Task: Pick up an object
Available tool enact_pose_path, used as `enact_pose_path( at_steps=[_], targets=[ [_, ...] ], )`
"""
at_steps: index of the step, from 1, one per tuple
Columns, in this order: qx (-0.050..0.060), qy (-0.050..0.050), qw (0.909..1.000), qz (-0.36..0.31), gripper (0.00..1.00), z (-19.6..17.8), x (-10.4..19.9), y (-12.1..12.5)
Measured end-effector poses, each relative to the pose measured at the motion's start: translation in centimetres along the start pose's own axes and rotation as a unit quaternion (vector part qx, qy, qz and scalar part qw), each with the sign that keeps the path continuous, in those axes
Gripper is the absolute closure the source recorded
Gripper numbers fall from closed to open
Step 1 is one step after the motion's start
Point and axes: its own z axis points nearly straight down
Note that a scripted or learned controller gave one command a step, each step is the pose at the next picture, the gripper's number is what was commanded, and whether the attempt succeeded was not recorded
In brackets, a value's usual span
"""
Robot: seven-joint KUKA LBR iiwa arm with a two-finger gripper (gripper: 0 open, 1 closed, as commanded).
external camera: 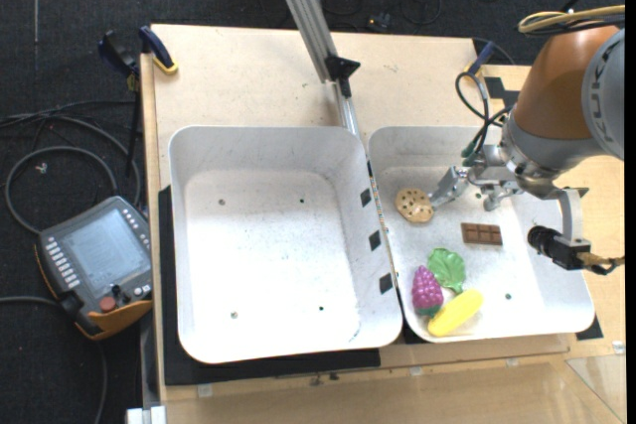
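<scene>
Two white bins sit on the surface, and in the right bin (566,303) the gripper (469,186) hovers with fingers spread and nothing between them, just beside the cookie (413,206), near the chocolate bar (482,233), grapes (427,289), green leaf (449,266) and banana (456,312).

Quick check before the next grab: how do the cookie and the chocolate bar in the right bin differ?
The cookie is round, tan and speckled; the chocolate bar is rectangular, dark brown and scored into squares. The cookie lies nearer the divider between the bins, just left of the claw; the chocolate bar lies further right, below the claw. Both lie flat on the floor of the right bin, apart from each other.
</scene>
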Motion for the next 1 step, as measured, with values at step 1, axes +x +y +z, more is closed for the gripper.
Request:
enact_pose_path(
  at_steps=[1],
  targets=[
    [0.001, 0.000, 1.0000, 0.000, 0.00, 6.42, 0.11, 0.17]
  ],
)
